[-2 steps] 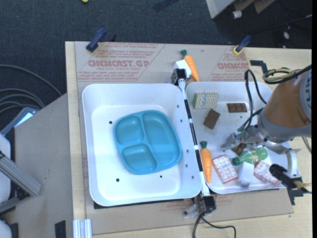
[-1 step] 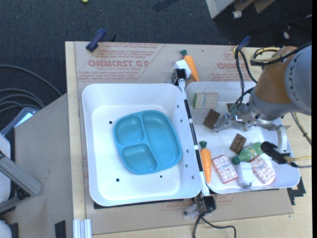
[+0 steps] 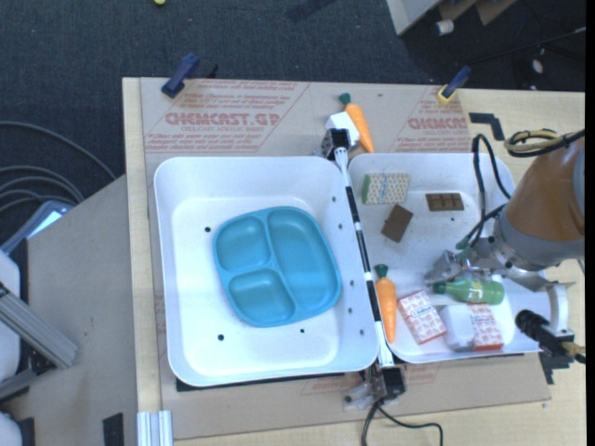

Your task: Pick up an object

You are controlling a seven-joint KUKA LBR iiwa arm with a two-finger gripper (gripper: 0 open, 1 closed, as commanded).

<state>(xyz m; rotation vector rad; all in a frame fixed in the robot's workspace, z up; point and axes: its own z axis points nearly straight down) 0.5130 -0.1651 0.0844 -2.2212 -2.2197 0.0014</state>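
Two white bins sat side by side. The left bin had lots of open room around a blue plate with three parts. The right bin was crowded. A carrot lay along its left wall, and another carrot rested on the bench past the far edge. The gripper was low in the right bin, right beside a green bottle lying on its side. I could not tell if the bottle sat between them. A red and white packet lay just in front. Two brown blocks were farther back.
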